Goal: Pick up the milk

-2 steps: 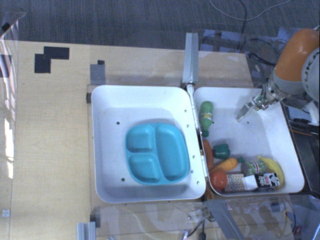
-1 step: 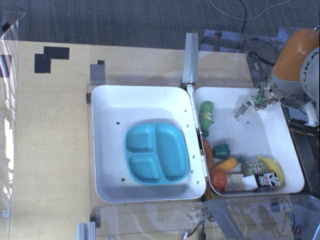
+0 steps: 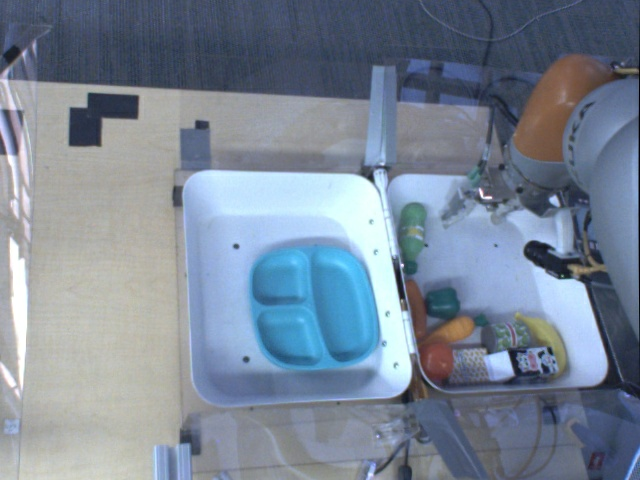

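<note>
White plastic makes up the right bin (image 3: 497,258) on the bench (image 3: 110,298), and the grey arm hangs over its far end, with the gripper (image 3: 478,200) up near the top rim. The fingers (image 3: 452,211) look a little spread with nothing between them, though the view is too blurry to be sure. The milk (image 3: 533,362) lies on its side at the near end, long way left to right, just under the banana (image 3: 545,334), well apart from the fingers.

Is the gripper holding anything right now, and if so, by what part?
Nothing is held. The gripper sits at the far end of the right bin, while the milk lies at the near end beside the banana.
</note>
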Controlling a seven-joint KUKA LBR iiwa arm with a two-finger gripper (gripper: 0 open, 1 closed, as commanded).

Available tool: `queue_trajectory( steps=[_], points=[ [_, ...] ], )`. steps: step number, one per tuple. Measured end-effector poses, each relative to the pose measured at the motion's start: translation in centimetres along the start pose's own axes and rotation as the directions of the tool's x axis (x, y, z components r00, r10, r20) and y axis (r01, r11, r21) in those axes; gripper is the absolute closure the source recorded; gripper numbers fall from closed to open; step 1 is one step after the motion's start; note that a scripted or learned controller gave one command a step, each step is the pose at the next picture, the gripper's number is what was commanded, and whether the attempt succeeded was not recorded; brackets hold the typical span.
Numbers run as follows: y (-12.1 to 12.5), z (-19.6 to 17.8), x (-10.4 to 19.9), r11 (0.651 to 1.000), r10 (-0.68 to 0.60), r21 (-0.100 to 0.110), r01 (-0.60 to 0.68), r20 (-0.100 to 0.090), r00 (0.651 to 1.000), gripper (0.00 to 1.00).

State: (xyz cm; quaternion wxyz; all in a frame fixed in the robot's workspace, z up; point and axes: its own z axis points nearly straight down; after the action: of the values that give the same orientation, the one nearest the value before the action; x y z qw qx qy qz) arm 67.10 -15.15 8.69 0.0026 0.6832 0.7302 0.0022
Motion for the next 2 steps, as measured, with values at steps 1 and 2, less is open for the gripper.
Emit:
queue_trajectory(
  steps=[1, 2],
  points=[
    [-6.4, -0.3, -2.6, 0.992, -0.124, -0.003, 0.124, 0.003, 0.992, 0.0],
    [-5.7, -2.4, -4.5, 1.0, -0.028, 0.0, 0.028, 0.001, 1.0, 0.0]
  ],
)
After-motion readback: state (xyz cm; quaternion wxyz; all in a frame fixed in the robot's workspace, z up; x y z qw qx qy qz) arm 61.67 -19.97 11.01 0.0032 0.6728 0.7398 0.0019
